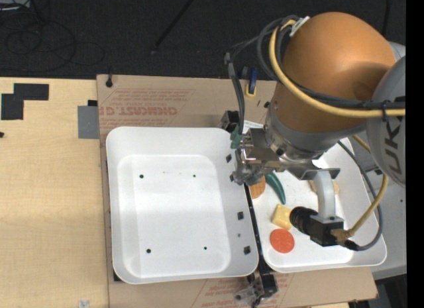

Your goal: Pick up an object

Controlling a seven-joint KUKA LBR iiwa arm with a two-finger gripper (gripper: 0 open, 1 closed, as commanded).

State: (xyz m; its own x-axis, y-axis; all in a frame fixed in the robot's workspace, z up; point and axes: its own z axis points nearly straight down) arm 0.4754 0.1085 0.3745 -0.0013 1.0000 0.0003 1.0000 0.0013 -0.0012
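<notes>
The arm's orange band and grey wrist hang over the right bin (371,257) and hide most of it. My gripper (250,167) sits low at that bin's left wall, near the divide between the bins. Just below it lies a small orange piece (257,186), touching or nearly touching the gripper. A curved green piece (277,187) lies right beside it. Nearer the front are a pale yellow block (281,216) and a red-orange disc (283,241). Nothing shows as lifted.
The left bin (119,167) is a shallow white tray with small dark dots on its floor. Both bins rest on a cardboard sheet (165,101) on the wooden bench (46,187). Black clips (242,215) line the gap between the bins.
</notes>
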